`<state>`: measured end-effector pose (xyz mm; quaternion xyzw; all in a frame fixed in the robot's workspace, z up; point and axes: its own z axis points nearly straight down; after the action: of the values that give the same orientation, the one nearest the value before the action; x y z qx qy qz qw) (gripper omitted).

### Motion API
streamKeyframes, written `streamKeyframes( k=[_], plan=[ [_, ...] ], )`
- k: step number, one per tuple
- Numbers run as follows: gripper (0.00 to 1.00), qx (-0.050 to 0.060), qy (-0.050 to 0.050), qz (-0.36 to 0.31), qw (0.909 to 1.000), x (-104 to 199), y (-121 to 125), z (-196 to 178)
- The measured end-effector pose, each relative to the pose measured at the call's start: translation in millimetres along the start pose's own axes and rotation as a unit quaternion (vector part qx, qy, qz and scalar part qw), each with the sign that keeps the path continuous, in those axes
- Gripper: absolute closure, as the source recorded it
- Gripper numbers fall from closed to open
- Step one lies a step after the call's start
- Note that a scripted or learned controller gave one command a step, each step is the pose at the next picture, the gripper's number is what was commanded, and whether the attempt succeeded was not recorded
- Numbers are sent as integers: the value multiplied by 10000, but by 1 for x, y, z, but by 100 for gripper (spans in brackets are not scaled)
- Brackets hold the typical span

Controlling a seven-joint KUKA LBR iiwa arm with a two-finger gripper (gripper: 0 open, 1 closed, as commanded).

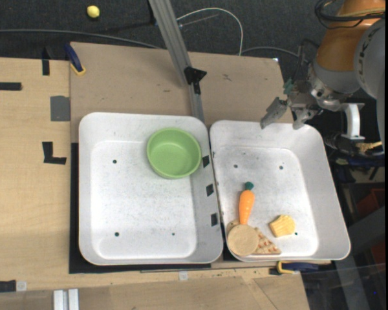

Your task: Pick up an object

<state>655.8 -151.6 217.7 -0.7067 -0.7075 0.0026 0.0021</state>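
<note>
Carrot, a smooth orange toy cone with a small green top, lies in the right bin, near that bin's front edge and a little left of its middle, its green end pointing toward the back. Its blunt orange end touches a round tan disc, flat like a biscuit or cracker, which sits against the front-left corner of the same bin. A waffle-patterned piece pokes out from under the disc's right side. Just right of that, a yellow wedge shaped like a block of cheese rests near the front edge, apart from the carrot.

In the left bin, a pale green bowl, round and glossy, stands upright near the back-right corner. Both bins are shallow white trays with rounded corners and speckled floors.

Over the right bin's back-right corner hangs the gripper, its two grey fingers spread apart with nothing between them, well away from the toys. Behind it rises the arm's orange band.
</note>
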Motion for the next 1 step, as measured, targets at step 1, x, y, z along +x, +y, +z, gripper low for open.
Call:
streamKeyframes(
  k=[1],
  plan=[
    [0, 7, 4, 0, 10000, -3, -7, 63]
  ],
)
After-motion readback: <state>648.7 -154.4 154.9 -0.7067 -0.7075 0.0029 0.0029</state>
